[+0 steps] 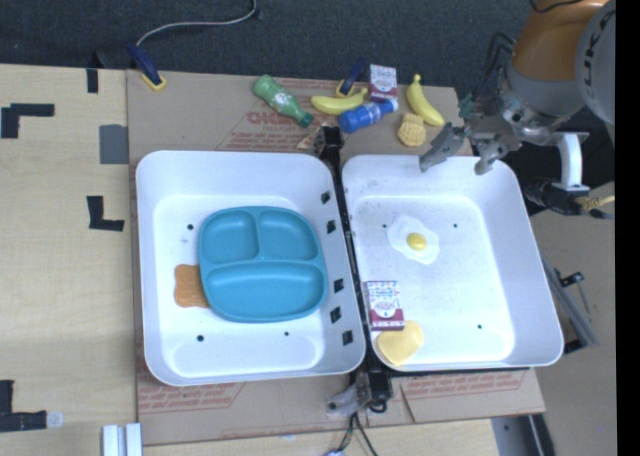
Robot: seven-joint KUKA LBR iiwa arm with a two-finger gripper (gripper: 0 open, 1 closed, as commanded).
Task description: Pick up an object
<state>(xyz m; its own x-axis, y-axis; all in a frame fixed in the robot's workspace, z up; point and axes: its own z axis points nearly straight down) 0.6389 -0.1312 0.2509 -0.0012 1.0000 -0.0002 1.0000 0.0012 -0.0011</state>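
Observation:
The right bin [520, 244] holds a fried egg toy [415, 241] near its middle. A small red-and-white carton [383, 304] and a yellow piece [399, 343] lie by its near left corner. My gripper [460, 152] hangs over the bin's far rim, above and right of the egg. Its two dark fingers are spread apart with nothing between them. The left bin [160, 244] holds a blue divided plate [263, 263] with an orange piece [187, 286] tucked at its left side.
Behind the bins on the cardboard lie a green bottle [281, 100], two bananas [336, 102] [423, 104], a blue bottle [362, 117], a small carton [382, 79] and a yellow waffle-like piece [411, 129]. A black clamp strip [338, 234] runs between the bins.

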